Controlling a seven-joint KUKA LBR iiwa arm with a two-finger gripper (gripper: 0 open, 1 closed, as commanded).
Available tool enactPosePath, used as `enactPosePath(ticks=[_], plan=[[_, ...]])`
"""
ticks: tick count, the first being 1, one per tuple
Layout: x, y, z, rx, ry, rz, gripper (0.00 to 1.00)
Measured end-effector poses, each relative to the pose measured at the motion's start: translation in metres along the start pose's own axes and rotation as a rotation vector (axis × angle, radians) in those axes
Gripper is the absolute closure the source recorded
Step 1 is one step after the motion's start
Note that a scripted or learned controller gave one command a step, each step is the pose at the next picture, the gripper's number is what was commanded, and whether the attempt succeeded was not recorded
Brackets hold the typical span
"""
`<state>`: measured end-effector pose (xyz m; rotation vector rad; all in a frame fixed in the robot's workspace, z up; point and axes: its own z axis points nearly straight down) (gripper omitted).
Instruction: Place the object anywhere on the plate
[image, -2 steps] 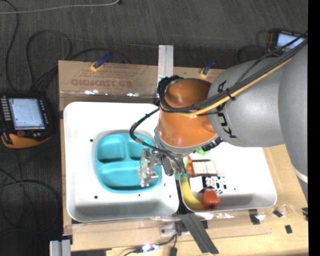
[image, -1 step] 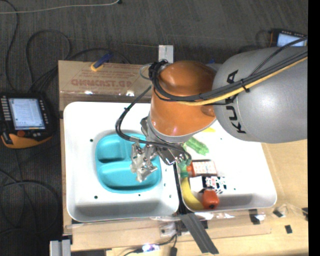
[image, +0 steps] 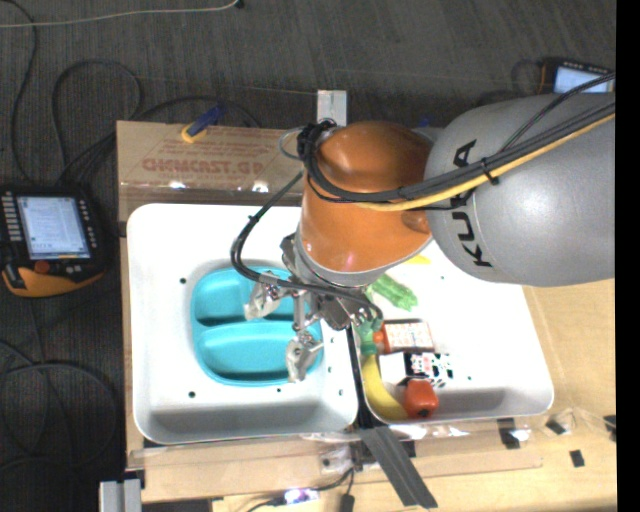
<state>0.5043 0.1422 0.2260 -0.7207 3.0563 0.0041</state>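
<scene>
Arm (image: 480, 190) comes in from 3 o'clock, its orange band (image: 360, 205) over the seam between my two bins. Hand (image: 298, 335) hangs above the blue divided plate (image: 235, 330) in the left bin (image: 160, 300), near the plate's 3 o'clock rim. Right bin (image: 500, 340): green object (image: 395, 293) at 12 o'clock, small printed box (image: 410, 337) below it, yellow banana (image: 378, 385) and a red-orange object (image: 421, 398) at 6 o'clock. Tablet controller (image: 48, 237) lies off the desk at 9 o'clock.
</scene>
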Motion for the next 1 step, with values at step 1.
enactPosePath(ticks=[1], plan=[[-0.0008,0.0001,-0.0092,-0.001,-0.002,0.002,1.0]])
